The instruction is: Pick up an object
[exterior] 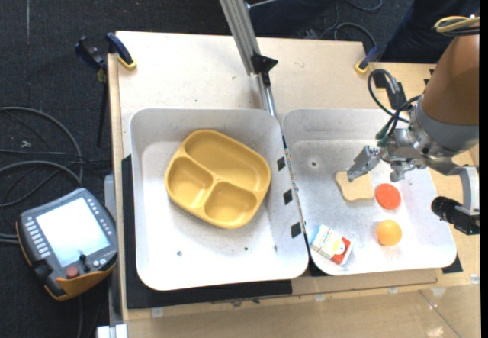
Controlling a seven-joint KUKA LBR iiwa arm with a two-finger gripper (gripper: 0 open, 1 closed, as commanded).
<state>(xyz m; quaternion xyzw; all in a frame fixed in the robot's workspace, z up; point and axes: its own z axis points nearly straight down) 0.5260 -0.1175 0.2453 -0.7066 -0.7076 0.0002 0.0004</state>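
While arm slants in, gripper [379, 165] hovers above right bin [320, 138].

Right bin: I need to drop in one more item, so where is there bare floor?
In the right bin, the far-left floor between the divider wall and the gripper is bare. Its middle and near side are crowded: beige flat piece, red ball, orange ball, small carton.

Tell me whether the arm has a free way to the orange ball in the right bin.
Probably yes. The orange ball lies alone on the bin floor, apart from the red ball and carton, and the end effector hangs nearby.
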